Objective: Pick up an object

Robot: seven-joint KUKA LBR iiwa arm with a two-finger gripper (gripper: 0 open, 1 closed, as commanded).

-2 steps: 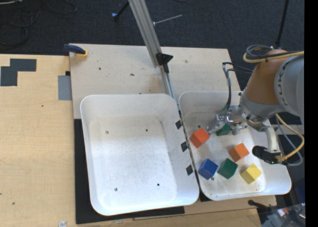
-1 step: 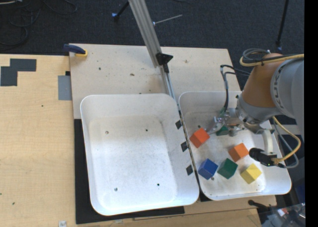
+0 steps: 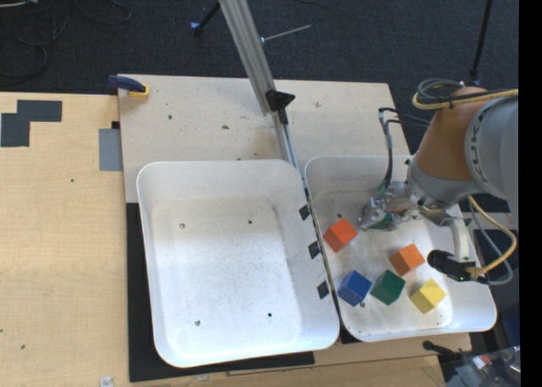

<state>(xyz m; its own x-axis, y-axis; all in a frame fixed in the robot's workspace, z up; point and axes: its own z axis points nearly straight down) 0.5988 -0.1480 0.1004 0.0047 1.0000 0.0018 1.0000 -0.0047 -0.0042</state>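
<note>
In the right bin [image 3: 474,317] lie several small blocks: an orange one [image 3: 340,234] near the left wall, another orange one [image 3: 407,259], a blue one [image 3: 355,287], a green one [image 3: 388,287] and a yellow one [image 3: 428,295]. My gripper [image 3: 378,214] hangs low in this bin, just right of the first orange block and a little above it in the picture. Something small and teal shows by the fingertips; I cannot make out what it is or whether it is held.
The left bin [image 3: 169,182] lies beside the right one, with black clips along the shared wall. A slanted aluminium bar [image 3: 250,46] rises behind the bins. Cables hang near the arm's wrist [image 3: 449,148] at the right.
</note>
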